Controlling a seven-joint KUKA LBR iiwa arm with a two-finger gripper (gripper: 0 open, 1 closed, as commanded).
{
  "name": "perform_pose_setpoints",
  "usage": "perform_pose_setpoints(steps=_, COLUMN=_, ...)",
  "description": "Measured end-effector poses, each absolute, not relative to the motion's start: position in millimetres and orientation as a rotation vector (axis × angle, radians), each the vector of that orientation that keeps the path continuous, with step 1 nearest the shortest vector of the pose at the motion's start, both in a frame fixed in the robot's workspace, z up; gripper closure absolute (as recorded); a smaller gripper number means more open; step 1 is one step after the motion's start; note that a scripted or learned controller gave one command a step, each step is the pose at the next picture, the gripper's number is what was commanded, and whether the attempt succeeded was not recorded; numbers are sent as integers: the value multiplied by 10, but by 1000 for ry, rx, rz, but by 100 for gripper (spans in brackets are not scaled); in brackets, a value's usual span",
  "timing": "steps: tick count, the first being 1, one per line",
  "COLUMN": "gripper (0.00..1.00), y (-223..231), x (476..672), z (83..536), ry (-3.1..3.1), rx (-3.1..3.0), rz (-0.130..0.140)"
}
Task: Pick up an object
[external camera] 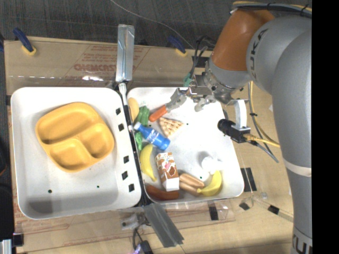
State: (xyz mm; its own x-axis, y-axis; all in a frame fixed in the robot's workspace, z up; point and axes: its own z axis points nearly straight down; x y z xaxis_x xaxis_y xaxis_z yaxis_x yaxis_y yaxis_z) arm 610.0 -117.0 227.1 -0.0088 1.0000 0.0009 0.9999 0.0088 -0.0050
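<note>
My gripper hangs over the far part of the right bin, open, with nothing between its fingers. Just left of its left finger lies an orange carrot. A tan waffle wedge sits just below the gripper. Along the bin's left side are a blue bottle, a green item and a banana. A small carton, a hot dog, a second banana and a white object lie toward the near edge.
The left bin holds a yellow divided plate. A metal divider bar stands between the bins at the back. Black cable and a connector hang from the wrist over the right bin's right side.
</note>
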Motion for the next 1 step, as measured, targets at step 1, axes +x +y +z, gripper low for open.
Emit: perform_pose_setpoints(steps=1, gripper=0, y=-1310, x=6504, z=1418, ry=-2168, rx=-2262, rz=12)
